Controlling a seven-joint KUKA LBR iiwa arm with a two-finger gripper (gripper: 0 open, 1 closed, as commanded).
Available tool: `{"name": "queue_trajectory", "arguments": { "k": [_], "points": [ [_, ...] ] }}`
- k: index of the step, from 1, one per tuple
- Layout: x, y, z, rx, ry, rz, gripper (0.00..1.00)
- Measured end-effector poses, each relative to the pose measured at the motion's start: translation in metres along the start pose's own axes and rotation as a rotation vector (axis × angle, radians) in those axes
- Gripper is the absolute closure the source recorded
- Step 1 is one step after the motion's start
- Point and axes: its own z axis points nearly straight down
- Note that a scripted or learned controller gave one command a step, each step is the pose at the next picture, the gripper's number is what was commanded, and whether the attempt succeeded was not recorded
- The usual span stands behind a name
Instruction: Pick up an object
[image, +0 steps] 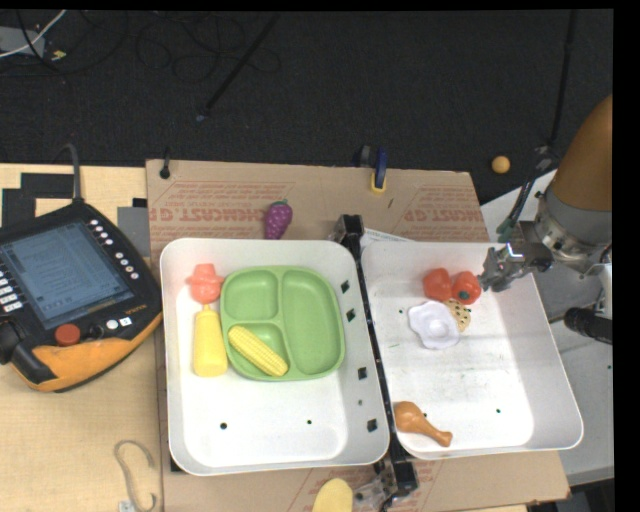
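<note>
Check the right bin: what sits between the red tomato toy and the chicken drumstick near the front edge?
In the camera view, a small white cup lies between the red tomato toy and the chicken drumstick; below it, bare bin floor.

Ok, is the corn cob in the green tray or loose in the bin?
In the tray. The corn cob lies slantwise in the front-left compartment of the green tray, its end reaching the tray's front rim, inside the left bin.

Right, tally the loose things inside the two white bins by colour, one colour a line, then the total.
Green: 1, divided plate
Yellow: 2, corn cob, yellow bottle
Pink: 1, pink toy
Red: 1, red pepper
White: 1, white cup
Brown: 1, drumstick
Speckled: 1, small piece
Total: 8
</note>
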Motion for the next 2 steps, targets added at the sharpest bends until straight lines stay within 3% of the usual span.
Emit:
{"name": "queue_trajectory", "arguments": {
  "k": [2],
  "points": [
    [0.087, -0.077, -0.002, 0.004, 0.003, -0.001, 1.00]
  ]
}}
